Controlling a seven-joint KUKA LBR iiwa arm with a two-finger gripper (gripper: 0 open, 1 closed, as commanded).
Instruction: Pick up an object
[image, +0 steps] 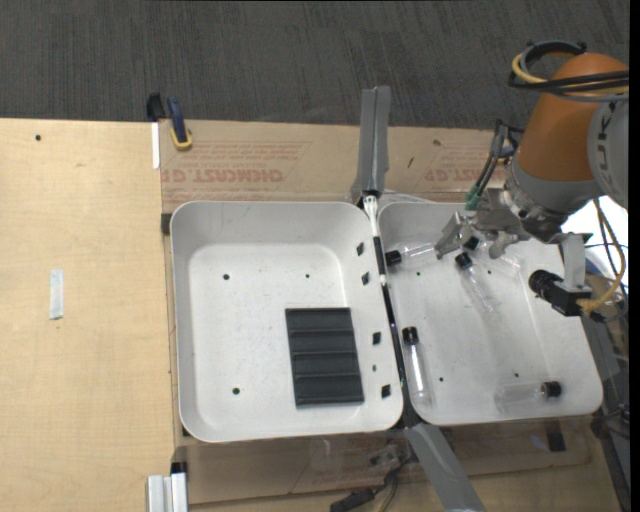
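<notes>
on the plywood bench (80, 400) the gripper (470, 240) hovers in the right bin (560, 400), grip unreadable; it should drop squarely over a clear tube (411, 362).

We are losing the arm (585, 120) past the right edge, and the gripper's (468, 238) finger positions are reading too small to tell.

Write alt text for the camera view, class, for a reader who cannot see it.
A grey and orange robot arm reaches from the right, its gripper low over the far end of the right bin, which holds several clear tubes with black caps. The left bin holds a dark ribbed block.
</notes>
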